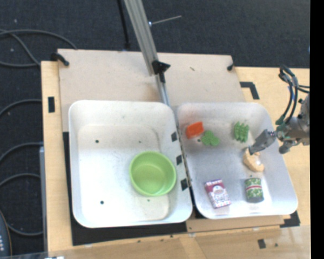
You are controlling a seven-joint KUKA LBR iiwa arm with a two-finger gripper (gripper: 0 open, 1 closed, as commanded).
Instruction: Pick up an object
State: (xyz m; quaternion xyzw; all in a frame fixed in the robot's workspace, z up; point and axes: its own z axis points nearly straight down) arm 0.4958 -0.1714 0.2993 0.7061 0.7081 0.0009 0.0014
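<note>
1. The gripper [262,142] sits at the right bin's [281,196] right edge, just above a small tan object [253,162]. Whether it is spread or pinching, I cannot tell.
2. That tan object lies near the bin's right wall, with a green can [253,190] just below it.
3. A red-and-white box [217,193], an orange block [194,129] and two green toys [210,139] [240,130] lie further off; a green bowl [153,173] sits in the left bin [97,123].
4. Risk: the tan object looks low and rounded, so it may slip out sideways.
5. Risk: coming down close to the wall, the gripper could catch the rim or knock the can.
</note>
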